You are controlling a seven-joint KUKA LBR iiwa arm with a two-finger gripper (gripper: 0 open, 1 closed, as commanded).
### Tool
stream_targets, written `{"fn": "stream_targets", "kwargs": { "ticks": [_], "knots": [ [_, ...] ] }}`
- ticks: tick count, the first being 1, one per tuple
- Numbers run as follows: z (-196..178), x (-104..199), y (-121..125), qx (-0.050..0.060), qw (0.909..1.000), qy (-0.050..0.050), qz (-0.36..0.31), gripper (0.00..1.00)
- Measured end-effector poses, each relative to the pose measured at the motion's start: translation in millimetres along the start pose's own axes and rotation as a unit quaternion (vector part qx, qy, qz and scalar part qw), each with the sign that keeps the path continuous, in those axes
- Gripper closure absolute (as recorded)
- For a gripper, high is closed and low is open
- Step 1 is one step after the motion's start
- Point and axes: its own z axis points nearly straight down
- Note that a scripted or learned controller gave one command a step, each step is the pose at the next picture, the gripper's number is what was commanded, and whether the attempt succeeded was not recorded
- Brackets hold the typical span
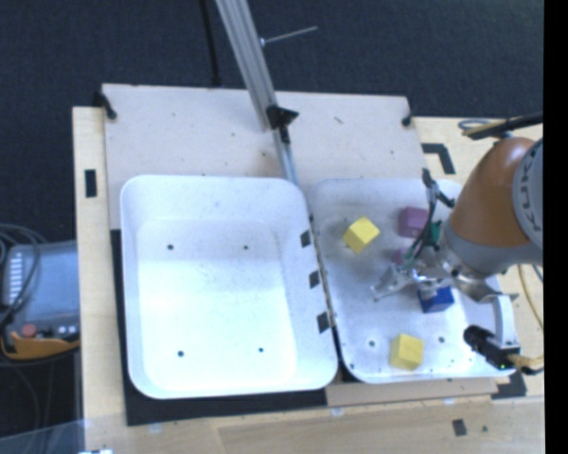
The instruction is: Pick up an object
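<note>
**Gripper low over the right bin, beside the blue block**

The grey arm with its orange band reaches in from three o'clock, and its metal two-finger gripper hangs low over the right-hand shallow white bin. Whether it is parted or closed cannot be told; the metal parts blur together at this angle. Nothing can be seen held in it.

The likeliest target is the small blue block, lying just beside the gripper at its four o'clock and partly tucked under the wrist. A small purple block sits near the bin's far wall at about one o'clock from the gripper. A yellow cube lies at eleven o'clock, and a second yellow cube at six o'clock, close to the near rim.

The risk, as I judge it, is a miss. The gripper seems offset toward nine o'clock of the blue block rather than centred over it, so closing here could grasp nothing or nudge the block aside. The wrist also hides the block from the camera, so contact is hard to confirm.

Little stands in the way: the other blocks lie apart from the blue one. The left-hand white bin sits at nine o'clock, and a slanted aluminium rail rises at twelve o'clock, well apart.
</note>
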Motion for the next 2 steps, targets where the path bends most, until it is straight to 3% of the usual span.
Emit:
{"fn": "stream_targets", "kwargs": {
  "ticks": [1,2],
  "knots": [
    [34.6,-1.6,1.3,-0.003,1.0,-0.001,0.0,0.0],
    [22.7,-2.4,2.2,-0.005,1.0,0.0,0.005,1.0]
  ]
}}
